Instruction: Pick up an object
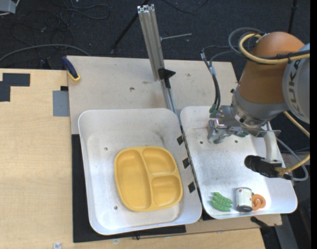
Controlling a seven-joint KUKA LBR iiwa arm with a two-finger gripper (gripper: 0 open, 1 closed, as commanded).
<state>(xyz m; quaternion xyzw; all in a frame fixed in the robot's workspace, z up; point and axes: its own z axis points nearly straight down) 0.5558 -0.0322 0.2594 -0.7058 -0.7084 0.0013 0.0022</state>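
Pale wood covers my desk [28, 154], and beyond it the dark floor [70, 19] is strewn with cables. Two white bins sit side by side: the left bin [96, 139] carries a yellow divided tray [148, 178], the right bin [220, 165] lies under my arm [272, 82]. My pincer [216, 134] hangs over the right bin's far end; I cannot tell how wide it stands, and nothing shows in it. Well apart from it, at the near edge, lie a green toy [221, 202], a small can [244, 199] and an orange piece [258, 202], the can touching the orange piece. Letters on my arm's grey housing run off the edge, unreadable.
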